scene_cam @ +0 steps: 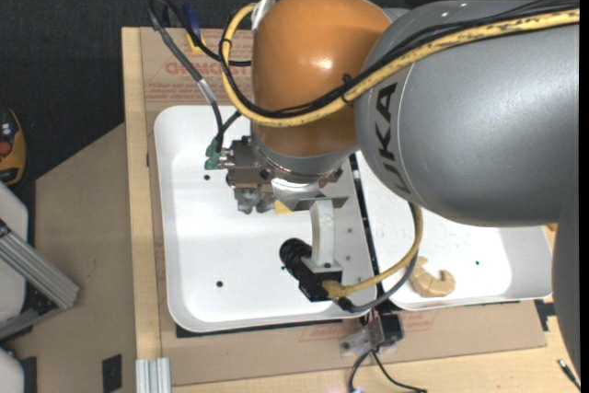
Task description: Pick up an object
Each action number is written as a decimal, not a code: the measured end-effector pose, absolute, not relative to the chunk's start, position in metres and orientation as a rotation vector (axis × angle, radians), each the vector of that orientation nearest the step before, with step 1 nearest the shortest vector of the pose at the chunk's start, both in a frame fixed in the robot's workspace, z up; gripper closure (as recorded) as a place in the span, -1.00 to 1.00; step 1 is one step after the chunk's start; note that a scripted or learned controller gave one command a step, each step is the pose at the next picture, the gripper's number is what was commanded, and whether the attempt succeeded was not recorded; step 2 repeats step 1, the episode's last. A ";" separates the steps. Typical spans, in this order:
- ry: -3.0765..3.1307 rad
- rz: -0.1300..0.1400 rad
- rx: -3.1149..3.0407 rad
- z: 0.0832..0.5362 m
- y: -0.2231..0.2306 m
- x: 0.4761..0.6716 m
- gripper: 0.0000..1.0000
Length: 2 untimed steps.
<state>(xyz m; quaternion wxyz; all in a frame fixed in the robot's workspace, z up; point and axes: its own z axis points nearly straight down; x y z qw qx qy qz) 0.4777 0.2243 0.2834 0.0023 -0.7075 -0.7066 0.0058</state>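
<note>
My gripper (250, 190) sits beneath the wrist over the left bin (193, 235); I cannot tell whether it is wide or narrow. The 1 object I can make out is a tan curved piece (433, 281) near the front edge of the right bin (469, 244). It looks light and stiff, possibly foam, so I'd pinch across the middle of its arc.
</note>
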 end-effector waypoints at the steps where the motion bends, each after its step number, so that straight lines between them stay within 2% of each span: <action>1: -2.227 -0.023 -2.222 0.407 0.225 0.480 1.00; 2: -2.227 -0.023 -2.222 0.407 0.225 0.480 1.00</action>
